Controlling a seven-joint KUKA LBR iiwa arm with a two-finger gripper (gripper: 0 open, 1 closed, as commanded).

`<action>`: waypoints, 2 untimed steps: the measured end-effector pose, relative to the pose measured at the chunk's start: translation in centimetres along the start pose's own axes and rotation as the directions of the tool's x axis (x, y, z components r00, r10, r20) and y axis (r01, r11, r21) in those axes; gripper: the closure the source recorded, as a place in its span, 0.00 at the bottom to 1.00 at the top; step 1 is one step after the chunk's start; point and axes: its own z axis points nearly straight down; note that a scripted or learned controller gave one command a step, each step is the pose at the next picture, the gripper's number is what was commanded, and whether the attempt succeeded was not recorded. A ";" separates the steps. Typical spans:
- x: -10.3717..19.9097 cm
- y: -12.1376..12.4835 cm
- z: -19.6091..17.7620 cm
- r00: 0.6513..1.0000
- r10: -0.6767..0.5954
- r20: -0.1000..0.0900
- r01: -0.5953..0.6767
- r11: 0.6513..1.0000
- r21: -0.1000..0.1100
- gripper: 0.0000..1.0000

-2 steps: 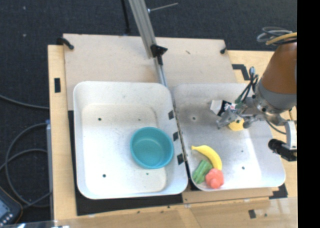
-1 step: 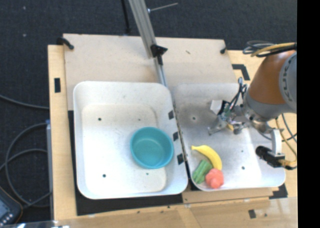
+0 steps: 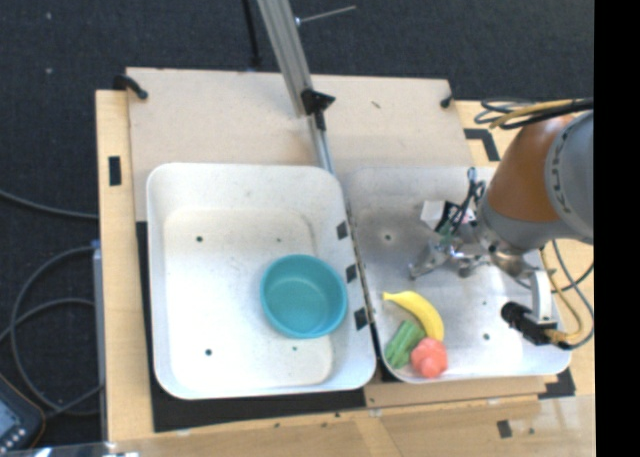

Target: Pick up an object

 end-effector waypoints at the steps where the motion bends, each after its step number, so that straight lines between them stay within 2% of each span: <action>1: -0.1 0.1 -1.3 1.000 0.005 -0.001 -0.005 1.000 -0.006 1.00; 2: 0.5 0.5 -5.9 1.000 -0.005 -0.001 0.005 1.000 -0.009 1.00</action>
